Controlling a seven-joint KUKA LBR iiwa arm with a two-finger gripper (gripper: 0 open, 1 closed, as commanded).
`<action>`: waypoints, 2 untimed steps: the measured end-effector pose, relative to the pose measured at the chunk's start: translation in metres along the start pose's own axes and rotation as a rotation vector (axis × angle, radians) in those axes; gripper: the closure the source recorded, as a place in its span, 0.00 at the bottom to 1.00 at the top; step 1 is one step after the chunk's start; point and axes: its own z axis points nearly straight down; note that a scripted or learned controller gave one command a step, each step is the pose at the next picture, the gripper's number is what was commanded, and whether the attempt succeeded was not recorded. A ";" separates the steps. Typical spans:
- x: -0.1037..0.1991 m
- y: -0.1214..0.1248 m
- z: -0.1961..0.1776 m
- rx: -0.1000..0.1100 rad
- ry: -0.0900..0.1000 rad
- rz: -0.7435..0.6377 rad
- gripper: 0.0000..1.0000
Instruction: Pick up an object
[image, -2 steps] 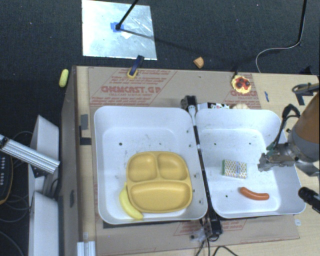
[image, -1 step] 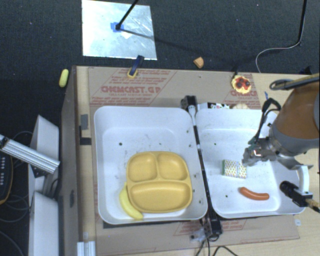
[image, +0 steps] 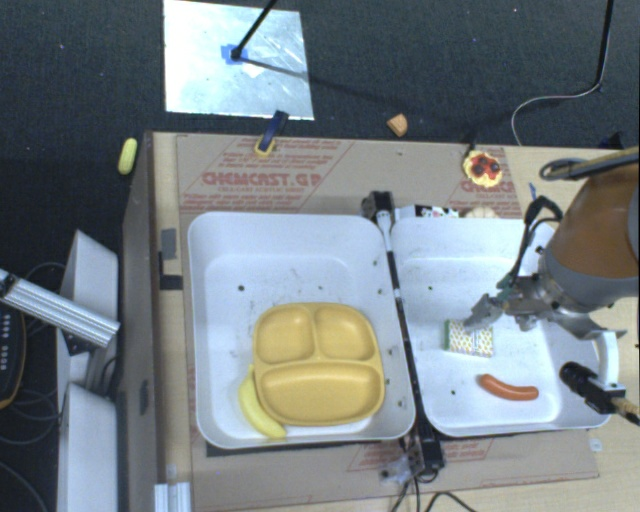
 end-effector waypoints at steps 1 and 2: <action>0.016 0.011 0.008 0.001 0.001 -0.001 0.00; 0.016 0.023 0.060 0.002 0.000 0.001 0.00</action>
